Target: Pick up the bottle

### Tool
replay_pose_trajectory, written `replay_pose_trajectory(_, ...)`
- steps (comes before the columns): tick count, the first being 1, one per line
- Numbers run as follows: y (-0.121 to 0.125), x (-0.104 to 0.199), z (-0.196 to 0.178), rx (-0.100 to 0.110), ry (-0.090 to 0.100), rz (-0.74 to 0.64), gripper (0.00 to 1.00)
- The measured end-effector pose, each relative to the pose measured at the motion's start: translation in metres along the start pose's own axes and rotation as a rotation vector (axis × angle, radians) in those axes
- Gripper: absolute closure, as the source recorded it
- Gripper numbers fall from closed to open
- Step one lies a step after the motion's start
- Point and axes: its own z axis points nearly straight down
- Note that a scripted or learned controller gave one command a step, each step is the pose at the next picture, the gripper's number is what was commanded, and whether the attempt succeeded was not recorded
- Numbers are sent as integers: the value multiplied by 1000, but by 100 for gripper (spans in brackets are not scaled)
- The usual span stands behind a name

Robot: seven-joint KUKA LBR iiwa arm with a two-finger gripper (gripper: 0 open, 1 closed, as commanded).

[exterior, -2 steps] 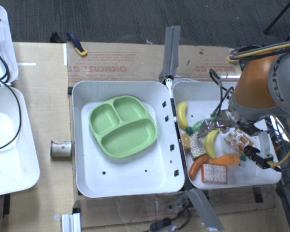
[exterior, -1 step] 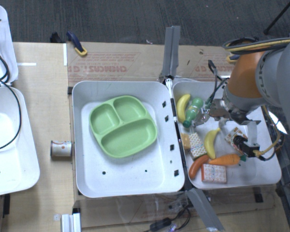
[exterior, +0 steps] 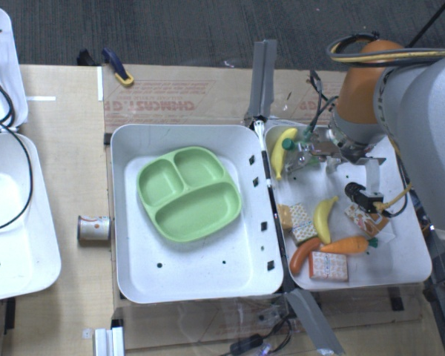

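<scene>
My gripper [exterior: 302, 156] hangs low over the far left corner of the right bin [exterior: 411, 269], at the end of the grey arm with its orange band [exterior: 365, 87]. Something pale and glinting sits right at the gripper, too blurred to tell whether it is the bottle. A yellow banana with a green tip [exterior: 282, 151] lies just left of the gripper, against the bin wall. Whether anything is held is hidden by the wrist.
The right bin also holds a second banana [exterior: 325, 218], a carrot [exterior: 345, 245], a red sausage [exterior: 302, 253], a red-and-white box [exterior: 328, 266] and a checkered packet [exterior: 303, 222]. A green divided plate [exterior: 189, 193] lies in the left bin [exterior: 126, 273]. A small can [exterior: 94, 228] lies on the bench.
</scene>
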Motion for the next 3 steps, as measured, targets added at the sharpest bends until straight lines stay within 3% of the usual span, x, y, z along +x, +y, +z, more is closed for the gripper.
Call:
replay_pose_trajectory(1,1,-1,-10,-3,-3,-2,100)
replay_pose_trajectory(2,14,33,-102,-7,-1,203,100)
replay_pose_trajectory(3,14,33,-101,-6,-1,204,0)
